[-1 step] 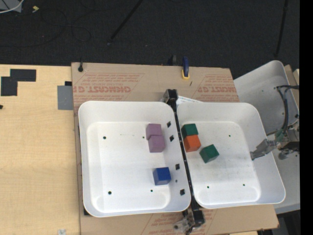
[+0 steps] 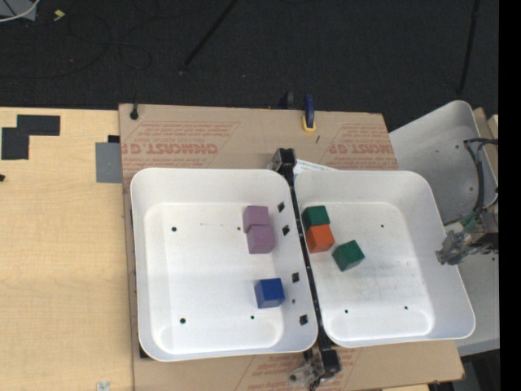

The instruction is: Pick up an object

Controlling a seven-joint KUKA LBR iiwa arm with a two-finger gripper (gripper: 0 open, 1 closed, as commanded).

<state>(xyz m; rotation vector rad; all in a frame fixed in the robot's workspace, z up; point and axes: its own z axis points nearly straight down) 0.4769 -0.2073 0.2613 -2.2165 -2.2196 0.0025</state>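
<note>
At the near edge a black clamp [image 2: 319,366] joins the two white bins on a cardboard sheet [image 2: 244,141] over the light wooden table [image 2: 57,259]. The left bin [image 2: 151,259] holds a blue cube [image 2: 269,292] and two purple blocks [image 2: 259,230]; the right bin [image 2: 444,300] holds two green cubes [image 2: 348,255] and an orange one [image 2: 320,237]. Dark carpet [image 2: 244,39] with cables lies beyond. The gripper [image 2: 454,247] sits at the right bin's right rim, too small and blurred to tell its state.
</note>
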